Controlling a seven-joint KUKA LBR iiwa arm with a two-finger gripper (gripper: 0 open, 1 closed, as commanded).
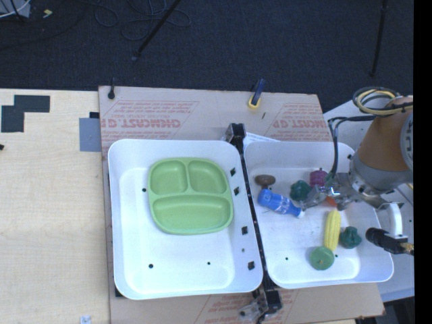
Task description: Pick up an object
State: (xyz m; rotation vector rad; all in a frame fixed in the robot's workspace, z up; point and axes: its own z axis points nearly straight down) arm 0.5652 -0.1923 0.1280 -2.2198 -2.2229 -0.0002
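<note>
Green ball sits nearest the camera, low in the right bin, just below the yellow corn. Corn stands roughly upright along the bin floor; a dark green piece lies just beside it on the right.

Further up the same bin: blue bottle lying tilted, a teal piece touching or nearly touching its upper end, a purple piece near the teal one, and a small brown piece to the left by the divider. All loose on the bin floor, none lifted.

Arm comes in from the right, orange band over the right bin's edge. Pincer is low in the bin, between the teal piece and the top of the corn. Cannot tell if it is released or clenched; nothing visibly between its tips.

Left bin holds a green tray with three compartments, lying flat, centre-upper area.

Both bins rest on a cardboard sheet on the surface.
</note>
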